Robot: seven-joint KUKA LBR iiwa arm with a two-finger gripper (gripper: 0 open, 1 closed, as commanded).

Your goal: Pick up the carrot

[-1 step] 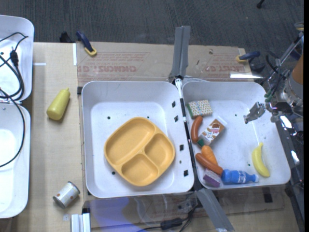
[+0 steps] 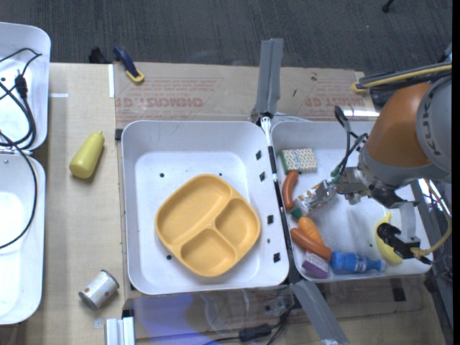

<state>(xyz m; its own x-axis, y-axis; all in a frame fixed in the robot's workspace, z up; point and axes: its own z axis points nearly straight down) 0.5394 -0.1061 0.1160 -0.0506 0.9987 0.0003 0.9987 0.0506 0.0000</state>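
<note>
The carrot (image 2: 311, 236) lies in the right bin (image 2: 359, 225), near its left wall. It is orange, with a green top pointing up-left. My gripper (image 2: 315, 196) reaches in from the right and hangs just above and slightly right of the carrot's green end. From this angle the carrot looks apart from the gripper, resting on the bin floor. The arm's orange band (image 2: 404, 124) sits above the wrist at the right.
An orange-red sausage (image 2: 290, 187) and a speckled sponge (image 2: 300, 159) lie behind the carrot. A blue bottle (image 2: 356, 263), a purple item (image 2: 314, 267) and a yellow banana (image 2: 388, 241) crowd the front. The left bin (image 2: 140, 214) holds a yellow divided plate (image 2: 208, 225).
</note>
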